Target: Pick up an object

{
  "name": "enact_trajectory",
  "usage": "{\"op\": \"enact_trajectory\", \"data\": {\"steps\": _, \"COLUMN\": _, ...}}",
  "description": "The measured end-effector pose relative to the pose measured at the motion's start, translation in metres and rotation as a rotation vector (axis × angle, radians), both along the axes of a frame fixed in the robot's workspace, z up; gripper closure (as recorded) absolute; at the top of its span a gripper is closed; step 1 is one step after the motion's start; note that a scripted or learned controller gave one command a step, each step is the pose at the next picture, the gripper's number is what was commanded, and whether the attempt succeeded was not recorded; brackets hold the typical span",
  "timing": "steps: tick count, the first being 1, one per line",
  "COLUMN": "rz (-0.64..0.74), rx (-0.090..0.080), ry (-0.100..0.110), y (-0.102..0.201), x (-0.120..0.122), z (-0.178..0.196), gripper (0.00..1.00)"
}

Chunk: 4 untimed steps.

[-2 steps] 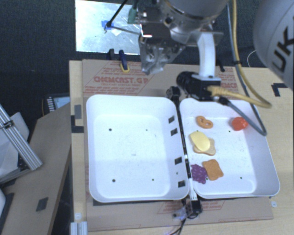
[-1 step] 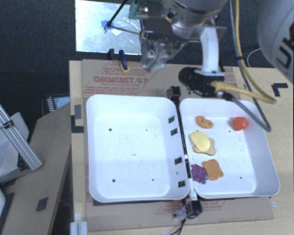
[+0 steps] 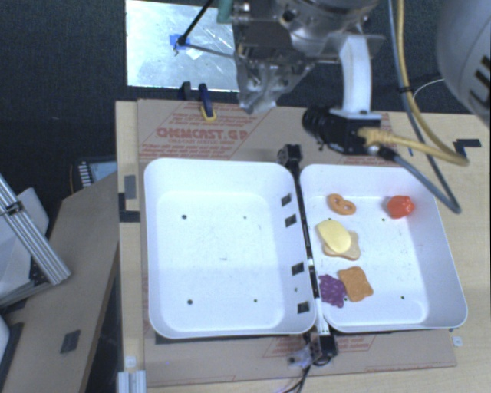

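The arm (image 3: 307,23) ran off the top edge, so most of it was cut off. The gripper (image 3: 257,96) was too blurry to make out, and the yellow cable (image 3: 430,146) got cropped up top too.

We look down from one fixed camera set above the table (image 3: 92,230), tilted so the far edge of the table runs across the upper third of the frame and the near edge lies along the bottom. We stand far enough back to take in both white bins whole: the left bin (image 3: 153,253) fills the centre left, the right bin (image 3: 430,307) the centre right, their shared edge running down the middle. The arm (image 3: 307,23) enters at the upper centre and upper right, close under the lens and cut off by the top edge. Dark floor shows in the upper left corner.
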<state>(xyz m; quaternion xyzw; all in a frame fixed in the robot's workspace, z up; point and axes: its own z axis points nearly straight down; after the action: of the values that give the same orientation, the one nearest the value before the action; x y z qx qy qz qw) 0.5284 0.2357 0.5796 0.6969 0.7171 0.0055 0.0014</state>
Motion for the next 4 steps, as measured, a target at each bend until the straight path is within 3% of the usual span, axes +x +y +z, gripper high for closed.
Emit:
{"op": "enact_trajectory", "data": {"steps": 3, "rz": 0.015, "rx": 0.004, "ry": -0.006, "y": 0.001, "x": 0.000, "z": 0.034, "gripper": 1.00}}
{"op": "enact_trajectory", "data": {"steps": 4, "rz": 0.016, "rx": 0.004, "ry": -0.006, "y": 0.001, "x": 0.000, "z": 0.033, "gripper": 0.00}}
